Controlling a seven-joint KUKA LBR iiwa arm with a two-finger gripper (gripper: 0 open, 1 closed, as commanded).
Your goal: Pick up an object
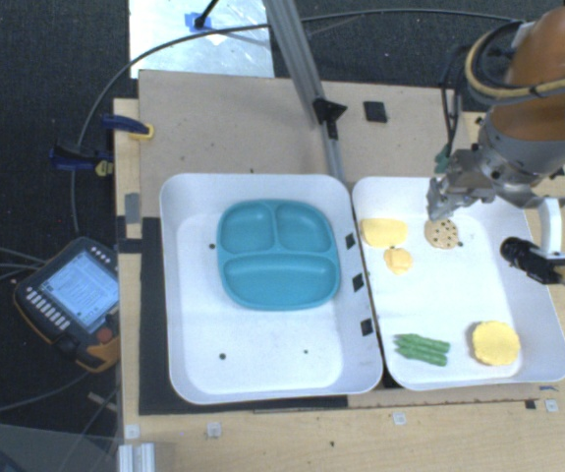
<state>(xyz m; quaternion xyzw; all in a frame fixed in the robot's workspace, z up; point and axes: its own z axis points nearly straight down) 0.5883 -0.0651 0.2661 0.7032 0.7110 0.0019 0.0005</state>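
In the right bin (528, 303) lie a round brown cookie with dark chips (444, 233), a yellow piece (384, 231), a smaller yellow piece (398, 260), a green bean bundle (422, 348) and a round yellow disc (495, 343). My gripper (440, 207) hangs at the cookie's far edge, just above it, pointing down. From this angle the wrist body hides how the fingers stand. I see nothing held.
The left bin (194, 352) holds a teal divided plate (278, 255). A grey pole (302, 67) slants over the bench's back. A black part (528, 256) of the arm overhangs the right bin's right side. A handheld pendant (71, 298) lies left of the bench.
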